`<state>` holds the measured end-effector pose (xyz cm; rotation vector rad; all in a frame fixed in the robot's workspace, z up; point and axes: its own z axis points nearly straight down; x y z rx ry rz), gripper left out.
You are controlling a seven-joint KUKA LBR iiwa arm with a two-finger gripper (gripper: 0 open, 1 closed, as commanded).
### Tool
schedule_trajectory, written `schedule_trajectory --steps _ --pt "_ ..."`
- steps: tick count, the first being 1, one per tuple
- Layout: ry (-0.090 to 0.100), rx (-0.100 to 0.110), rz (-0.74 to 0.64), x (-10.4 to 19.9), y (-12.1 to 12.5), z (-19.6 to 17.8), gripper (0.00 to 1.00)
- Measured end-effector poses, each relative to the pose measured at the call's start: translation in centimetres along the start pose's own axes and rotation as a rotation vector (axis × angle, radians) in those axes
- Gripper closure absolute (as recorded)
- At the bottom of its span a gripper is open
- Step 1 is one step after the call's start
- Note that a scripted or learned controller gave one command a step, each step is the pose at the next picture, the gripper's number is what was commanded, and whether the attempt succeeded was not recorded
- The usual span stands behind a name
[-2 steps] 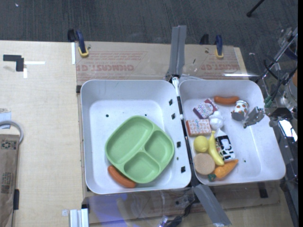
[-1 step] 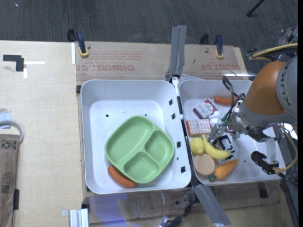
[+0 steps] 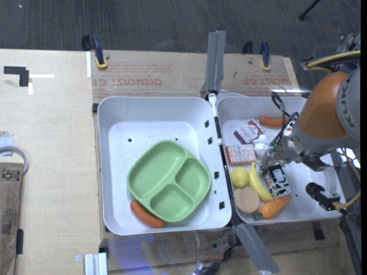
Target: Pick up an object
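Note:
The right bin [image 3: 304, 208] holds several small items. Among them are a yellow banana [image 3: 260, 183], a lemon [image 3: 239, 177], a tan round disc [image 3: 248, 200], a carrot [image 3: 274, 206] and a black-and-white carton [image 3: 278, 181]. A red-and-white box [image 3: 239, 153], a pink packet [image 3: 248, 132], a small white piece [image 3: 261, 148] and an orange sausage [image 3: 270, 120] lie further back. My gripper [image 3: 271, 160] reaches in from the right and hangs low over the bin's middle, just above the banana's top end and the carton. The wrist hides what is directly under it.
The left bin [image 3: 114, 153] holds a green divided plate [image 3: 169, 181] with an orange sausage [image 3: 147, 214] at its front left. A grey divider post [image 3: 215, 62] rises between the bins. Clamps [image 3: 98, 56] grip the cardboard behind.

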<state>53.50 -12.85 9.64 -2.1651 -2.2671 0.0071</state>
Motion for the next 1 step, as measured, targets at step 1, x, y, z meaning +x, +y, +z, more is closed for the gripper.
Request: schedule_trajectory --steps 1 --pt "-0.002 -0.003 0.421 1.57 -1.58 -10.37 1.00"
